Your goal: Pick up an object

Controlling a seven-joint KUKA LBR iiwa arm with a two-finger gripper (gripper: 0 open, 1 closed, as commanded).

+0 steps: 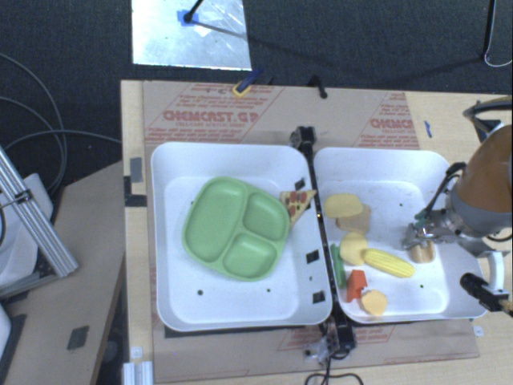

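End effector: low in right bin, grip state cannot be told.
Risk: corn, just left of it, may get pushed away.

The right bin has bare floor along its far edge and near right corner. Its left half is crowded: a yellow block, a corn cob, a red piece and an orange slice lie close together. In the left bin, a green divided plate takes the middle, leaving open strips around it.
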